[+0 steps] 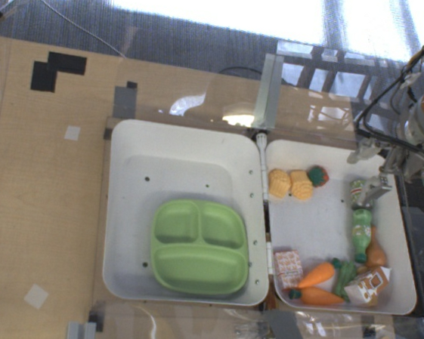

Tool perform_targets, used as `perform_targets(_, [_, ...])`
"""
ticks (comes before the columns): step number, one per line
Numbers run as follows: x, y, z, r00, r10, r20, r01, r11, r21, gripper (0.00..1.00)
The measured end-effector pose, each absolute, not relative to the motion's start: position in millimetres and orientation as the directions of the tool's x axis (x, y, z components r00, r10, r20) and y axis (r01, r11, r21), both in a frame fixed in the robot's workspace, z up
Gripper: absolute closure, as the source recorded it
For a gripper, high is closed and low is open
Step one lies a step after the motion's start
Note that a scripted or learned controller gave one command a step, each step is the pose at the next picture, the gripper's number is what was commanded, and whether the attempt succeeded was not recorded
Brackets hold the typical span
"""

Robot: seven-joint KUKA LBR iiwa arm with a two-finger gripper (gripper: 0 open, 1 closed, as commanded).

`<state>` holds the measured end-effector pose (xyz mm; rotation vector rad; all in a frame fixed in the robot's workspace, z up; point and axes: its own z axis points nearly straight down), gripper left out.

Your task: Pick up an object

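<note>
Metal two-finger gripper (pixel 374 185), fingers' state indiscernible, hung over smooth white plastic right bin (pixel 321 215); glossy green bottle (pixel 361 231) beneath; compartmented green plastic plate (pixel 199 246) lay left.

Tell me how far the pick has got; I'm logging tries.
Done: the gripper has reached the right bin, at its far right. In hand: nothing seen between its fingers. Left: grasp and lift something; the green bottle lies just below it.

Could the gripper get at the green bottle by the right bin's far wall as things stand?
Probably yes: the gripper hangs just above the green bottle, nothing lies over it, though the right bin's wall runs close beside.
</note>
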<state>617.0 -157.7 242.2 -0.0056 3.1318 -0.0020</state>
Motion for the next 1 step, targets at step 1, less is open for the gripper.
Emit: perform_targets(1, [649.2, -194.5, 111.8, -0.988, -0.154, 0.001, -0.154, 0.988, 0.003, 0.00])
